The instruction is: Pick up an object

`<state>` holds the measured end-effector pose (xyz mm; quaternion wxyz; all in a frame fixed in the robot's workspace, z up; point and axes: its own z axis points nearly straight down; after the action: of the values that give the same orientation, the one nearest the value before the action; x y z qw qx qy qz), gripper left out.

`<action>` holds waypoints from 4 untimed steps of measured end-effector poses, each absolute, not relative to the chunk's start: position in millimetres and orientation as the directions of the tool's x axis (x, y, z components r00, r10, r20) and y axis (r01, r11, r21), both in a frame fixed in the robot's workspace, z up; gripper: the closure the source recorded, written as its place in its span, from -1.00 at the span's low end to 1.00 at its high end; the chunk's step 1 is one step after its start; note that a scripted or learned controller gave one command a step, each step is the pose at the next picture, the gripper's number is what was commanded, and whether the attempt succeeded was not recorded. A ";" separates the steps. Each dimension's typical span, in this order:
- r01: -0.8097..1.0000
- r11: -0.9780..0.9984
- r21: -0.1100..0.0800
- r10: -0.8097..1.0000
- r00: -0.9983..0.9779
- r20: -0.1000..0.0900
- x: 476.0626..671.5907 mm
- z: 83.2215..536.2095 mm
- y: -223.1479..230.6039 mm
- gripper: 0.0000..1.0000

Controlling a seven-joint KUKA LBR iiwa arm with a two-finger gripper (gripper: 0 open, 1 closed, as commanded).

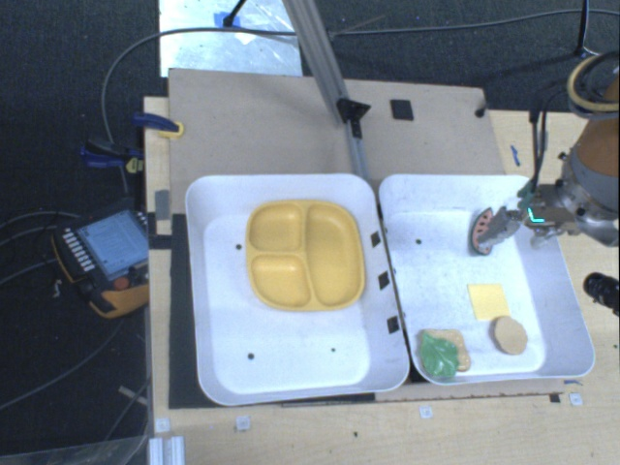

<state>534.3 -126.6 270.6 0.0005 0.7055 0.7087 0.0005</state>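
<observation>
In the right bin (426, 260) lie a yellow square cheese slice (488, 300), a round tan biscuit (509, 335) and a piece of toast topped with green lettuce (443, 353). A reddish half-round slice with a dark rim (479, 231) sits near the bin's far right part. My gripper (498, 228) reaches in from the right and is low over the bin. Its tip is right against that reddish slice. Whether the slice is gripped cannot be made out.
The left bin (218, 347) holds a yellow divided plate (305, 255). A grey metal pole (325, 56) slants down to the gap between the bins. Cables and a handheld controller (107, 260) lie off the bench at the left.
</observation>
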 end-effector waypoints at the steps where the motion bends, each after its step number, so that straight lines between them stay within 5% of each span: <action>1: 1.000 0.005 0.002 1.000 -0.005 0.000 534.4 270.8 -126.6 -1.00; 4: 1.000 0.001 0.000 1.000 -0.001 0.000 536.7 98.6 -131.4 -1.00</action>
<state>536.7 -131.4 98.6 -0.0001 0.7068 0.7074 0.0002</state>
